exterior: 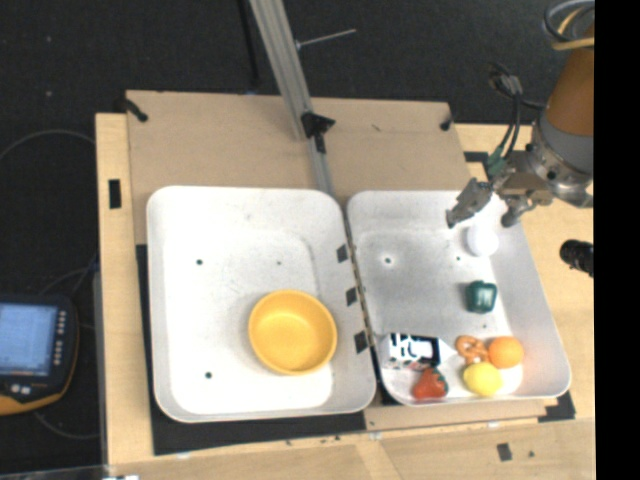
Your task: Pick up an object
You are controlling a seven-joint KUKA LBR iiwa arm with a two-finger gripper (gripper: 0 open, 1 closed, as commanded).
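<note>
Camera view. The gripper hangs over the far right part of the right bin, its two fingers spread apart with nothing between them. A white object, too blurred to name, lies in the bin just below the fingertips; whether they touch it cannot be told. Other candidates for picking sit nearer the front: a green bell pepper mid-right, and along the front rim a black-and-white box, a strawberry, a pretzel, an orange and a lemon. The left bin holds a yellow bowl. Likely risks: the pale object offers little contrast against the white floor, so the fingers may close off-centre and push it aside; the front items are crowded, so a descent there could strike a neighbour.
</note>
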